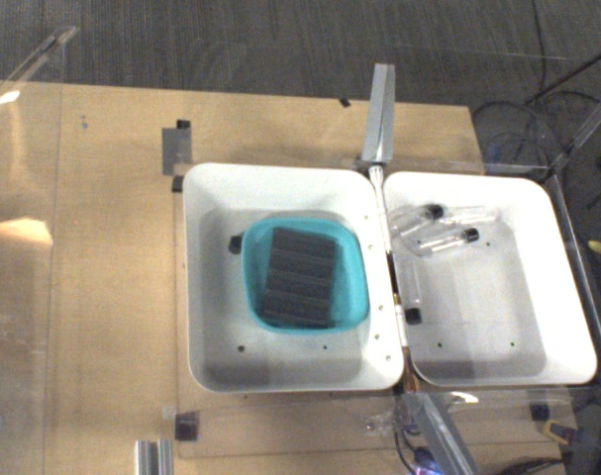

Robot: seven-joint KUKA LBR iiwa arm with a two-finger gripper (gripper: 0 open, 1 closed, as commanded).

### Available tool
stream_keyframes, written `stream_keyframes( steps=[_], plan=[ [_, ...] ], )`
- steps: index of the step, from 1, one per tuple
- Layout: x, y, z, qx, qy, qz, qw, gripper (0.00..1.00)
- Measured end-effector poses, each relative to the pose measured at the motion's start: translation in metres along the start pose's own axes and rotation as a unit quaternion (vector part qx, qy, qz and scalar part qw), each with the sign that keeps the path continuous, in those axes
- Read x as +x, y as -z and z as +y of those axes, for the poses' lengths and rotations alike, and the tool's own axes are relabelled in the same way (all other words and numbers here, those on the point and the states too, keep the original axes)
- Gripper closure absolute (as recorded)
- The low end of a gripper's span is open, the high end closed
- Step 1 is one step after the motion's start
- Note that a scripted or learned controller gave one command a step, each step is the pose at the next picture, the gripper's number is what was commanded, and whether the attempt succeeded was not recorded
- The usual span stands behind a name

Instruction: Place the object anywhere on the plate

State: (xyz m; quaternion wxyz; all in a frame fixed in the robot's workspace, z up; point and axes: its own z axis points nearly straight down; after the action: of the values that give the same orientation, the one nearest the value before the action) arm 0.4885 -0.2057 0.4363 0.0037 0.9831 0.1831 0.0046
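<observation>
The dark ribbed block (300,277) lies on the teal plate (351,300) in the left bin (206,354), its long axis running toward the bin's far and near edges. Gripper state cannot be told.

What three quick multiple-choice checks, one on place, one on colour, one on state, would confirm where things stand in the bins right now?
1. Where is the dark ridged block?
A. On the plate in the left bin
B. On the right bin's floor
C. On the bench outside the bins

2. What colour is the plate?
A. Red
B. Teal
C. Yellow

3. How do the clear tubes lie?
A. Standing upright
B. Stacked on the plate
C. Lying flat in the right bin

Answers: 1 A, the block rests inside the plate's rim in the left bin. 2 B, the rim around the block is teal. 3 C, they lie on their sides near the right bin's upper left.
</observation>
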Motion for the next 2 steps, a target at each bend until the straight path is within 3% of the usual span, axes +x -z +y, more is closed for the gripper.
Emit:
stream_keyframes(
  steps=[1, 2],
  plan=[
    [0.0, 0.0, 0.0, 0.0, -0.064, 0.0, 0.998, 0.0],
    [0.0001, 0.0, 0.0, 0.0, -0.079, 0.0, 0.9968, 0.0]
  ],
)
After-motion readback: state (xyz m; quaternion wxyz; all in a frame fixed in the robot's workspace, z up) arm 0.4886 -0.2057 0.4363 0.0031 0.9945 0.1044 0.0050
